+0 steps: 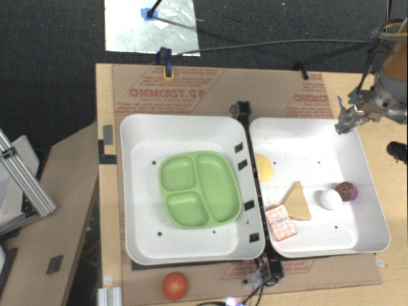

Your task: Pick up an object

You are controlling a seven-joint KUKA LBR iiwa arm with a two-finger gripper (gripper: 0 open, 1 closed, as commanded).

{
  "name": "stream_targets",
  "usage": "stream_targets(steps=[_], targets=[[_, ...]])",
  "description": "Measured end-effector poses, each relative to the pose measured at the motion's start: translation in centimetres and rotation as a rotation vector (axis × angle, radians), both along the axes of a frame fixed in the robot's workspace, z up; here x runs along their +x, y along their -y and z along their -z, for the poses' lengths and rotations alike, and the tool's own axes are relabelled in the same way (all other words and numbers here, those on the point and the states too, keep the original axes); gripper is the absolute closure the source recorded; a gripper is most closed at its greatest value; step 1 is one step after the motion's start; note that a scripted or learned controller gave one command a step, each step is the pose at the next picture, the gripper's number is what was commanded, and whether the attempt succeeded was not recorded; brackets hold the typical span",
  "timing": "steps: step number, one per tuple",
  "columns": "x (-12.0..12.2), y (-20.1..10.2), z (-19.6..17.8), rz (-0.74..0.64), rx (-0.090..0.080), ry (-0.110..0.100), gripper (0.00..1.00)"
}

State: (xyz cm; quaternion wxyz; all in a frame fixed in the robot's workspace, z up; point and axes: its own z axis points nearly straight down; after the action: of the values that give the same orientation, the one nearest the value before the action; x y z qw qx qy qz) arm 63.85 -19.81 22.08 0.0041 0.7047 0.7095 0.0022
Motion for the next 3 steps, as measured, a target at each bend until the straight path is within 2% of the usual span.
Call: stream_targets(steps=[1,2,3], targets=[[0.2,0.0,-5.0,0.0,0.0,-0.002,1.0],[-1.5,-5.6,-3.6,-0.002,0.005,-0.009,1.0],[-3.1,-11.2,-4.2,-0.003,0.005,-0.007,1.0]])
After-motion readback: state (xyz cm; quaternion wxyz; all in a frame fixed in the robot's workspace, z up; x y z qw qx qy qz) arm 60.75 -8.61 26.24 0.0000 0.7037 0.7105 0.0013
